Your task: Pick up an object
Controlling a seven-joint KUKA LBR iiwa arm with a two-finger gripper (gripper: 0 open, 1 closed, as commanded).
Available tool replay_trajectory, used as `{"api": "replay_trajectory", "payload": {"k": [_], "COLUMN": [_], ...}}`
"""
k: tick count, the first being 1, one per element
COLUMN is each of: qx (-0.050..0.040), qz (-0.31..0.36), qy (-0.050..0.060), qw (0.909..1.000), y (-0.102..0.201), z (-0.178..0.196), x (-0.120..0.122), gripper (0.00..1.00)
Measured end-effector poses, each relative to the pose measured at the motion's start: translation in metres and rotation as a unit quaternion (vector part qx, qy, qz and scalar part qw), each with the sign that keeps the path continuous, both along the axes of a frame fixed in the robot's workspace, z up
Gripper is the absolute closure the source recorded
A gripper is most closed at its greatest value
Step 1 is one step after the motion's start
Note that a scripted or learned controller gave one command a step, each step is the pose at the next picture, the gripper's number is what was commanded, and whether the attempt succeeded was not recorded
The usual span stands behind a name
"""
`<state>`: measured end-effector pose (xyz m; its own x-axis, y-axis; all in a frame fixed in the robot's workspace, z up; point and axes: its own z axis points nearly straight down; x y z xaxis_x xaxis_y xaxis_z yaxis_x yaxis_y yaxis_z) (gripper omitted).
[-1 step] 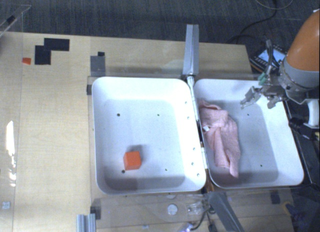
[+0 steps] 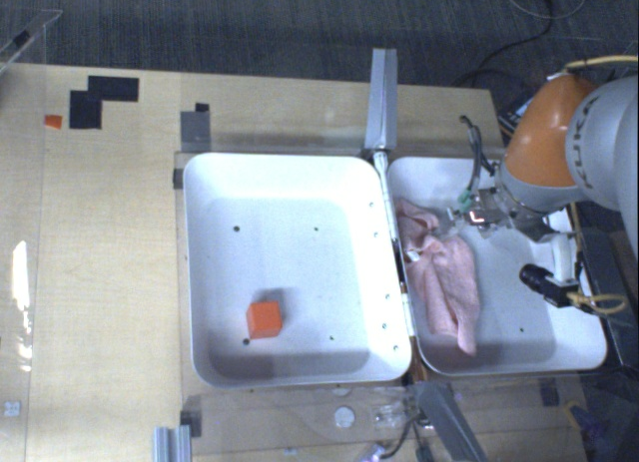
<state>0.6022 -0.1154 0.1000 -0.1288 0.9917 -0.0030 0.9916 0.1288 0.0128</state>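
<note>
Notably, end effector [image 2: 479, 213] hovered just upper right of pink cloth [image 2: 444, 285], long axis running down-frame; grip state indiscernible.

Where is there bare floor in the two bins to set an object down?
The left bin is bare apart from the orange block near its front; its whole back half and right side are free. The right bin is crowded: the pink cloth lies along its left wall and the gripper hangs at its back. A bare strip remains at its front right.
</note>
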Motion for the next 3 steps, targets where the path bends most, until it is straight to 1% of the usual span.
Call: {"api": "replay_trajectory", "payload": {"k": [1, 2, 3], "qx": [-0.0025, -0.0032, -0.0023], "qz": [0.068, 0.093, 0.120], "qy": [-0.006, -0.005, -0.005], "qw": [0.9976, 0.9956, 0.9927], "y": [0.005, -0.025, 0.016], "z": [-0.005, -0.006, -0.006], "x": [-0.009, -0.061, 0.001], "gripper": [0.00, 0.00, 0.00]}}
